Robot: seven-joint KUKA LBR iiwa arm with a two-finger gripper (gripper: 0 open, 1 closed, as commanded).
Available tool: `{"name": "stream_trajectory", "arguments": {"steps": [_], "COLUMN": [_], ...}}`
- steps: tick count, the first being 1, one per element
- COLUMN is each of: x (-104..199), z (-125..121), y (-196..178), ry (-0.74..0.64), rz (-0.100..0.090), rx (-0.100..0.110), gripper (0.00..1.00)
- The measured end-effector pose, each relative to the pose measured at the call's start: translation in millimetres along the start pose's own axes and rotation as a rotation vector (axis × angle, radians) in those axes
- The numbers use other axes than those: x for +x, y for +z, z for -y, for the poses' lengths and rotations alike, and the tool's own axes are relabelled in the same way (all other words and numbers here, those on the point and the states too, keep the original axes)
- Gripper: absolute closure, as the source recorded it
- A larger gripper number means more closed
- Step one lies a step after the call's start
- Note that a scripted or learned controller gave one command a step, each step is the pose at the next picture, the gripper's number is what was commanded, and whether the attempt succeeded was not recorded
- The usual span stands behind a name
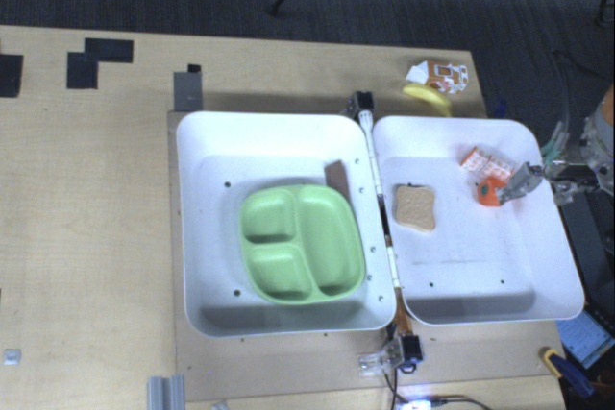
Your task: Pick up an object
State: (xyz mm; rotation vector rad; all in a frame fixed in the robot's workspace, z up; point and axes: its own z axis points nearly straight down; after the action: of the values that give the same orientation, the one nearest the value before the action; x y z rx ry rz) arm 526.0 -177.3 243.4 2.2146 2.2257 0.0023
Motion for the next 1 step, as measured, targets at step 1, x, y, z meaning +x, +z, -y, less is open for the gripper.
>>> {"name": "stream_trajectory", "arguments": {"steps": [1], "x": [-23.3], "z": [-47.8], "y": [148.6], "ry": [0.001], "rz": [0.0], "rx": [-0.001], "gripper": [0.0]}}
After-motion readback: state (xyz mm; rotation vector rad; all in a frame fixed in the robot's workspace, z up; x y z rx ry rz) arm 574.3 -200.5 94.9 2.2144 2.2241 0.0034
